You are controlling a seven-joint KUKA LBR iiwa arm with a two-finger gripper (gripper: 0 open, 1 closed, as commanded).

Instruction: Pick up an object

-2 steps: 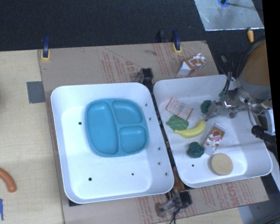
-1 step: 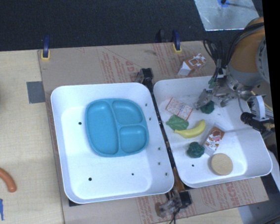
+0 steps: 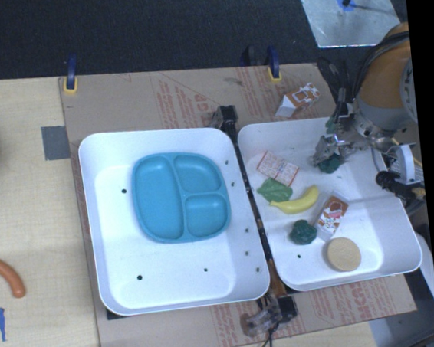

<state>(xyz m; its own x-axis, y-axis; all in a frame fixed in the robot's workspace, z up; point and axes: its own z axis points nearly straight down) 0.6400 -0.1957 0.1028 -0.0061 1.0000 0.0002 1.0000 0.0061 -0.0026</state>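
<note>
We see gripper (image 3: 329, 152) low in right bin (image 3: 389, 266), over dark green lump (image 3: 329, 164); grasp step under way. Finger state: cannot tell. Next: confirm hold, lift straight.

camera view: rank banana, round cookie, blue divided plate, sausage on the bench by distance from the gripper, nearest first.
From the gripper, in the right bin's upper part:
1. banana, right bin centre, down-left of the gripper.
2. round cookie, right bin's near edge, straight below.
3. blue divided plate, left bin.
4. sausage, bare bench, far left.
</note>
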